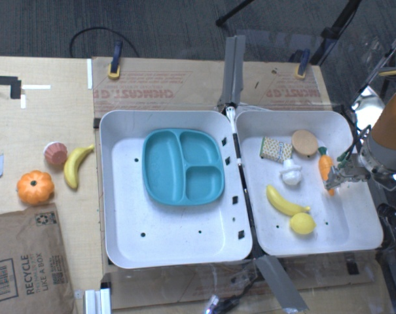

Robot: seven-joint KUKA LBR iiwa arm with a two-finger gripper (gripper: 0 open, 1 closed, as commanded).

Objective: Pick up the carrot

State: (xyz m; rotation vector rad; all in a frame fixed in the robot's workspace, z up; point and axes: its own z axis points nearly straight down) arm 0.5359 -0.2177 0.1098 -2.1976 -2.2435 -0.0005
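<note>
Grey and metallic, the tool sits at the right side of the right bin, its tip touching the near end of the carrot; whether it is open or closed cannot be told. Left of the carrot lie a round tan piece, a patterned packet, a white object, a banana and a lemon. In the left bin rests a teal divided plate.
</note>
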